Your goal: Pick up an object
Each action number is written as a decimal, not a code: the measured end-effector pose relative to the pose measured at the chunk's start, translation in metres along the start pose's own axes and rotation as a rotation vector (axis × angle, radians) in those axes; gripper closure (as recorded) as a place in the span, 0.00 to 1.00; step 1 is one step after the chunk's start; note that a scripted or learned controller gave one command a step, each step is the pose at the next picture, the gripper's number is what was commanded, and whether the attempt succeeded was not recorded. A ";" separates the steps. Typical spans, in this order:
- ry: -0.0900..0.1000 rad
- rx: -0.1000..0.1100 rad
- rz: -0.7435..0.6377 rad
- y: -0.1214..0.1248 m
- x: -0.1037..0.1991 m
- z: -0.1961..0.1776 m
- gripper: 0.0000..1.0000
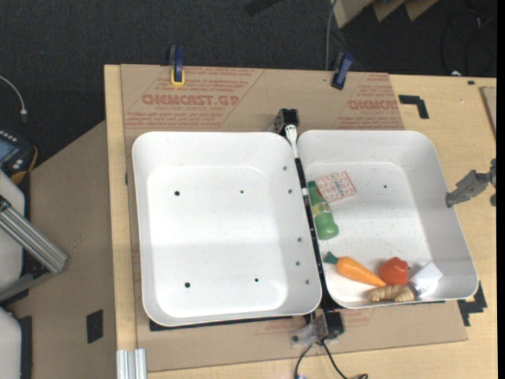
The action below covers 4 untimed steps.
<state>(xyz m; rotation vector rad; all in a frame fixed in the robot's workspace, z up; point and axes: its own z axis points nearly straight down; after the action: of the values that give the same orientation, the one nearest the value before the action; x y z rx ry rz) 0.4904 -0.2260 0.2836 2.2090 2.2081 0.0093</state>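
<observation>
1. Two white bins sit side by side on the surface; the left bin [158, 212] holds nothing to grasp, so any pick must come from the right bin [418, 180]
2. At the right edge of the view a grey part, probably the gripper [472, 186], hangs just outside the right bin's right rim; I cannot tell how the jaws stand
3. Candidates lie along the right bin's near and left sides: a green bottle [322, 212] against the left wall, a carrot [357, 271], a red tomato [395, 271], a tan root-like piece [390, 294] and a white scrap [428, 279]
4. From the gripper, the tomato lies nearest, toward the view's lower left; the bottle is well apart, across the bin
5. The carrot's long axis runs diagonally, tip toward the near right corner, so, in my judgement, the jaws should close across it
</observation>
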 end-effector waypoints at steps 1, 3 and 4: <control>0.013 0.027 0.001 -0.015 0.004 0.101 0.00; 0.012 0.025 0.000 0.037 0.005 0.168 0.00; 0.017 0.013 -0.008 0.155 0.011 0.203 0.00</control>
<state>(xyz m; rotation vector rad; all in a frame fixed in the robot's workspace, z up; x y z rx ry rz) 0.6491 -0.2169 0.0832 2.2155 2.2321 0.0140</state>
